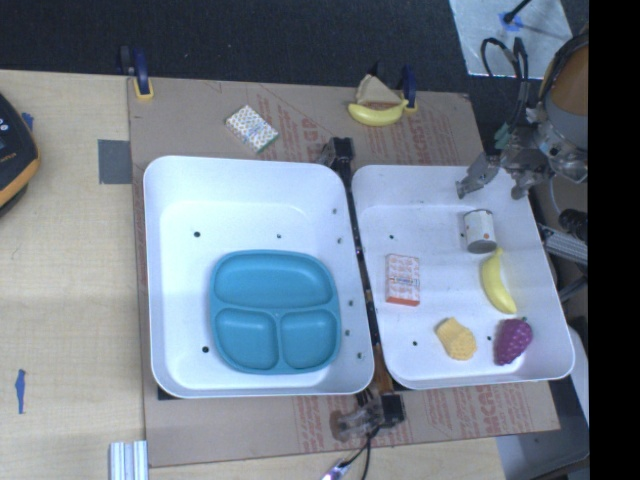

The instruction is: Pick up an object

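Gripper (497,174) above bin (420,368) (arm cropped)

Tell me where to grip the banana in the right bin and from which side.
Take the banana across its thick middle, coming straight down from above. It lies flat on the right bin, long axis running up-down in view, so fingers should close across its narrow width. The small grey can sits just above its upper tip; stay clear.
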Available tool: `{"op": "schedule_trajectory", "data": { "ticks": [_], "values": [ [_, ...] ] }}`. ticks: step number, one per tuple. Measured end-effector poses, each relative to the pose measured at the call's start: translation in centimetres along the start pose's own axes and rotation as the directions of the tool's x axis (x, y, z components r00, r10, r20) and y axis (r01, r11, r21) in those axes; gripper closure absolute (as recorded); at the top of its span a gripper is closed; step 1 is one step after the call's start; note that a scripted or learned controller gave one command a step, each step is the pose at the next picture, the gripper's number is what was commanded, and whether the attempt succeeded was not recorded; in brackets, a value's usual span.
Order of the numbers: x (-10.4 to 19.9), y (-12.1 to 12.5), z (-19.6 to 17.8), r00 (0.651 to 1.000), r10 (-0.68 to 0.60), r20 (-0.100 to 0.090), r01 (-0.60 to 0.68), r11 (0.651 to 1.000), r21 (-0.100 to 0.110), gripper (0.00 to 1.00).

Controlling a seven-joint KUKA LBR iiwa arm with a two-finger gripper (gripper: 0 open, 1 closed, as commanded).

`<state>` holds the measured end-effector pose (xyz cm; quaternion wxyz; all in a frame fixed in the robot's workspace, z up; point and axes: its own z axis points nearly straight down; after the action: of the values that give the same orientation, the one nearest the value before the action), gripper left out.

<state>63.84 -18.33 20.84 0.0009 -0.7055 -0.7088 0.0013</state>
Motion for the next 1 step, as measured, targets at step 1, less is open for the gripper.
{"op": "schedule_trajectory", "data": {
  "ticks": [1],
  "values": [
    [-2.45, 0.25, 9.44, 1.0, 0.0, 0.0, 0.0, 1.0, 0.003, 0.0]
  ]
}}
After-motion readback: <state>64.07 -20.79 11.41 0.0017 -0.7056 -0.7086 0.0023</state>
